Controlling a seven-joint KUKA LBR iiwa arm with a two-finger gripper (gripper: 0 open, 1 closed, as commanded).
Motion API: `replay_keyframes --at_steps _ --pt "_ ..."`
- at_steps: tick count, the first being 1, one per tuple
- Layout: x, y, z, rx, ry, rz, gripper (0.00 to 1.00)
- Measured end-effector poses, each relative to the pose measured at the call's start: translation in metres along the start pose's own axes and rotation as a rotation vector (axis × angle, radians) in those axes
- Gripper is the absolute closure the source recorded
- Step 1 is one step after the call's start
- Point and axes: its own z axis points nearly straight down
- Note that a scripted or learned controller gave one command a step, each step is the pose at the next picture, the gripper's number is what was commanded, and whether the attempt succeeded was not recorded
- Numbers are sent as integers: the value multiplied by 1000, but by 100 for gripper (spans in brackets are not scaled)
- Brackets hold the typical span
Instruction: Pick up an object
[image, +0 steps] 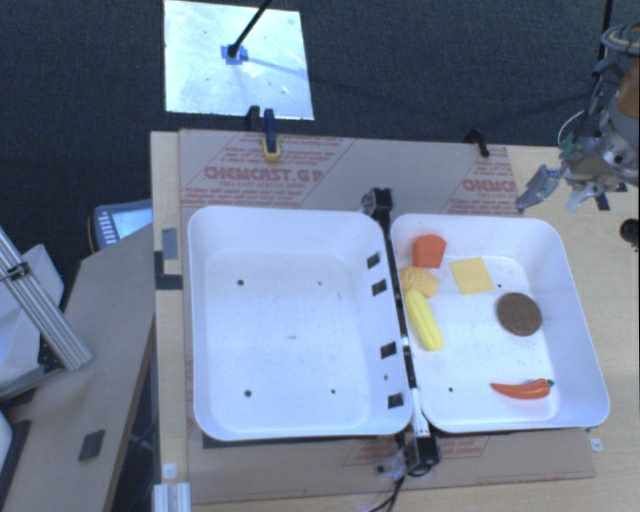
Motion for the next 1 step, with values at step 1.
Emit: replay_keyframes --at_steps 1 --pt "0 0 -16 1 0 0 0"
